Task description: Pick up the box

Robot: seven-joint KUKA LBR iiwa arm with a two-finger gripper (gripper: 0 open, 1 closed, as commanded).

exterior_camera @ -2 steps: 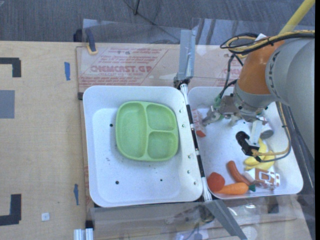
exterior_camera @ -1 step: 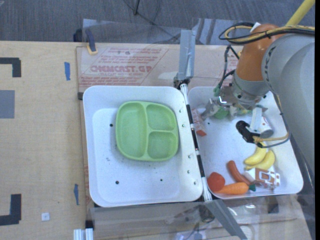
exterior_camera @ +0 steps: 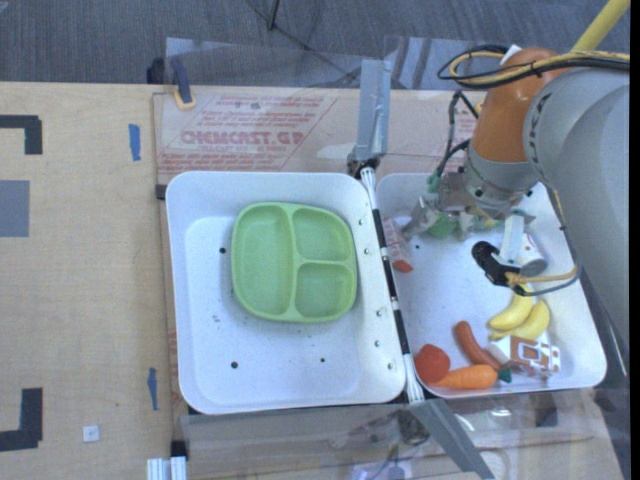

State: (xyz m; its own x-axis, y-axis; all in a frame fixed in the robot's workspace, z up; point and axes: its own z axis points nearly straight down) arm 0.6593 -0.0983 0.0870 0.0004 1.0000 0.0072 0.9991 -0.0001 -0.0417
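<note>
The box [exterior_camera: 534, 354] is small and white with orange and red print. It lies in the near right corner of the right bin [exterior_camera: 440, 288], just below a banana [exterior_camera: 520, 316]. My gripper [exterior_camera: 446, 211] hangs over the far left part of that bin, well away from the box, directly above a green item [exterior_camera: 446, 228]. The wrist hides most of what sits under it.
A sausage [exterior_camera: 473, 342], a carrot [exterior_camera: 468, 377] and a red tomato [exterior_camera: 431, 361] lie along the right bin's near edge. A small red piece [exterior_camera: 401, 265] and a pale packet [exterior_camera: 391, 234] sit by its left wall. The left bin [exterior_camera: 200, 348] holds a green divided plate [exterior_camera: 295, 261].
</note>
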